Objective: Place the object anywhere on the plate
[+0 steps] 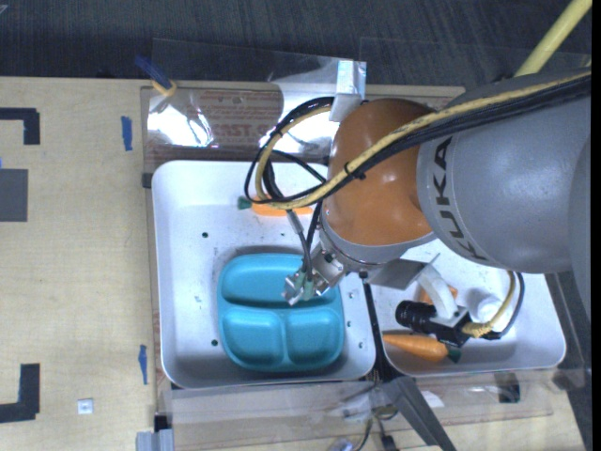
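Teal plate [254, 332] first: it lies flat in the left bin [183, 252], filling that bin's near half, with one long compartment on its far side and two shorter ones side by side on its near side. To the left of the plate, past the bin wall, I see the pale wooden bench [75, 252] with black corner marks and a few bits of blue tape.

Beyond the plate's far edge, well apart from it and close to the bin's back wall, lies an orange piece [268, 210] with a small green tip at its left end. Its right end is hidden behind the arm, and black and yellow cables [263, 172] loop across just above it.

The gripper [306, 289] hangs over the right end of the plate's long compartment, close to the ridge that parts it from the near right compartment. From this slant I cannot tell whether it touches the plate, how the jaws stand, or whether anything sits between them. Above it the orange band [376, 177] and the grey arm [507, 186] cover the ground to the right of the plate's far corner.

Right of the plate, across the two bin walls, a toy carrot [413, 347] lies on its side near the front of the right bin [540, 341], its green end pointing away from the plate.
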You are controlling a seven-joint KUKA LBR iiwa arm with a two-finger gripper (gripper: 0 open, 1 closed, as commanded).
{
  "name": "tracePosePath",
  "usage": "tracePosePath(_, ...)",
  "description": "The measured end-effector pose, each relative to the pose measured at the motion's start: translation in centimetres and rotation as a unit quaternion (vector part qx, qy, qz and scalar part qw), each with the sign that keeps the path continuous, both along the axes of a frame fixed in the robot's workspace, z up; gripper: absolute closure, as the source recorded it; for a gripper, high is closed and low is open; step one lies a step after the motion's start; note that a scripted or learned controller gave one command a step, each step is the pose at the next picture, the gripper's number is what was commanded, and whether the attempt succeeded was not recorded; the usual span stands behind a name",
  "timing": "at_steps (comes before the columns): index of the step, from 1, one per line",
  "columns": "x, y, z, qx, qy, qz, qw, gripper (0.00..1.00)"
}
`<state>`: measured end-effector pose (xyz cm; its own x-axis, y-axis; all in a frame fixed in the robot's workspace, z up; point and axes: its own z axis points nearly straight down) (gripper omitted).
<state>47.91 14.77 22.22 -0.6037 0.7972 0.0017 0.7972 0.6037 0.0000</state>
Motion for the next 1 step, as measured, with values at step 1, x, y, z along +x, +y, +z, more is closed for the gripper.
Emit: tracePosePath(1, 0.06, -3.33, -0.49, -0.0005, 0.000, 0.103, 0.9947, 1.00)
